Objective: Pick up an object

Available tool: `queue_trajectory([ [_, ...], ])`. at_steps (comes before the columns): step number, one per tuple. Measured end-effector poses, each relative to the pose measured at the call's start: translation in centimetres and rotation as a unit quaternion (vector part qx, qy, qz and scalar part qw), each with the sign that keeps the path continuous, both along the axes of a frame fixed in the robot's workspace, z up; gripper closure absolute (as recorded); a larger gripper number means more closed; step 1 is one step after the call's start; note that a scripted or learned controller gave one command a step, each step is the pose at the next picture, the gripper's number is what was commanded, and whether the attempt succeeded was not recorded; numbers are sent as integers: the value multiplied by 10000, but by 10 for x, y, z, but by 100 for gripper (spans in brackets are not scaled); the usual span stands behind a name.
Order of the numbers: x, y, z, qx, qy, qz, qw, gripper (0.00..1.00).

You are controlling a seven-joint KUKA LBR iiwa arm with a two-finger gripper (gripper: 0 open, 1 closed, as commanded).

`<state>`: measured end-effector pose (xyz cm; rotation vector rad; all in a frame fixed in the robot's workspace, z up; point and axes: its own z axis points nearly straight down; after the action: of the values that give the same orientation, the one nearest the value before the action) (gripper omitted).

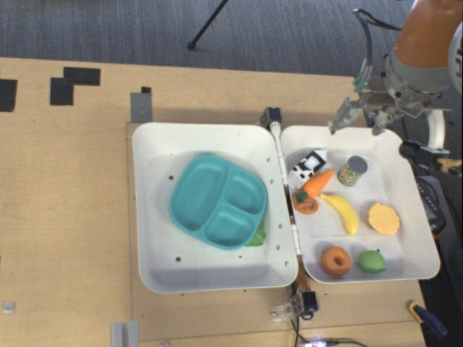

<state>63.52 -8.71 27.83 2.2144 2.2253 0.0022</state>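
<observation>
Above the right bin's (412, 194) far rim, the pincer (357, 120) hangs spread wide, holding nothing

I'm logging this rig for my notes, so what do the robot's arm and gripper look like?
The arm is a rounded body with a broad orange band over a grey, silvery wrist section. Dark cables loop beside it. The gripper is a small grey metal assembly with two thin, angled fingers spreading from a boxy base. No markings are legible.
</observation>
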Motion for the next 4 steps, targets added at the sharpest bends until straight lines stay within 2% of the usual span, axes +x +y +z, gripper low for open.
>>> queue_trajectory([
  [1,-37,-18,-136,5,20,-14,10000,0],
  [2,-45,2,-191,-1,-25,-7,10000,0],
  [3,-78,4,-191,-3,-37,-16,10000,0],
  [4,-76,4,-179,-3,-62,-15,10000,100],
])
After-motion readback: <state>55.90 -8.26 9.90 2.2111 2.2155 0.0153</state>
